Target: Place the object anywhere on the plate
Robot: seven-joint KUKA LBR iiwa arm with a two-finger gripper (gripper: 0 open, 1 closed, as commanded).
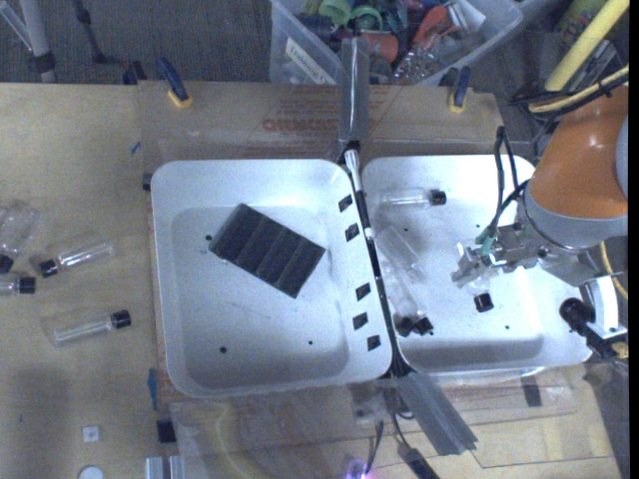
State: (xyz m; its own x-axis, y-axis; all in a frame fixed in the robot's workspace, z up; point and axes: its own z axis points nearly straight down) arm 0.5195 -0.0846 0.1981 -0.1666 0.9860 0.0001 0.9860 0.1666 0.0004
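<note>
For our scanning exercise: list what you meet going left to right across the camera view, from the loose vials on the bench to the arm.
Loose vials on the bench → dark ribbed plate in the left bin → divider between bins → clear vial in the right bin → gripper → orange-banded arm.

A grey arm (589, 193) is seen with a broad orange band above the wrist. Black cables are strung along it, and a pale metallic gripper (471, 263) is fitted.
</note>
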